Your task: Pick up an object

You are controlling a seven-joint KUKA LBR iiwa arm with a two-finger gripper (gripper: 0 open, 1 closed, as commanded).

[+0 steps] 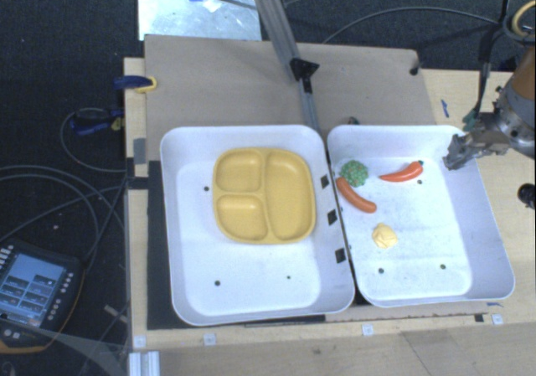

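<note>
White plastic makes up the 2 bins, and the right bin (pixel 481 224) is holding 4 toy foods. The gripper (pixel 459 153) is hanging over that bin's far right rim with nothing in it. It is too blurry to tell how it is set. The red chili (pixel 402 172) is lying closest to it, toward the bin's middle. I think the picking is only starting. Next, the arm needs to go left and down onto the chili.

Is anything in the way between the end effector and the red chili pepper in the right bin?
Nothing visible. The end effector sits at the right bin's upper right edge, and only bare bin floor lies between it and the red chili pepper.
</note>
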